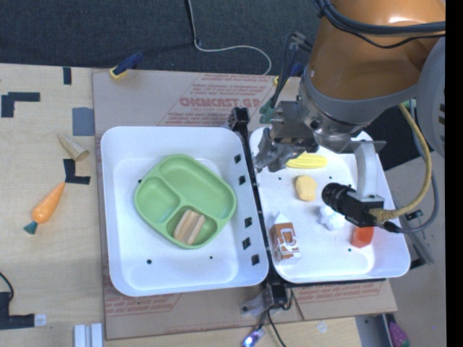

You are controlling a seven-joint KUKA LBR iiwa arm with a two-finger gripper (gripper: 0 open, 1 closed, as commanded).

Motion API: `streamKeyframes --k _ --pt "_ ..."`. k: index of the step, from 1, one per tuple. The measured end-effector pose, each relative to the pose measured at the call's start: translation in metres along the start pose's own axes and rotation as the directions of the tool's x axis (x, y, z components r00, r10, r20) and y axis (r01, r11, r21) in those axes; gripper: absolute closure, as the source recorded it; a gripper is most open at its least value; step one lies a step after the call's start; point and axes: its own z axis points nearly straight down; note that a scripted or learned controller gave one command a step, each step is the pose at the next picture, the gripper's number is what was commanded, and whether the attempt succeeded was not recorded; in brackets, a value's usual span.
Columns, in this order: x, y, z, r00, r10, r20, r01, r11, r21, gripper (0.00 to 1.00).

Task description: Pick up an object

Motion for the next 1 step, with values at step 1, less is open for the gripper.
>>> streamKeyframes --k 1 --pt "-0.0031 0.0000 -0.0246 1.000 0.002 0.001 -0.002 1.000 0.001 1.00"
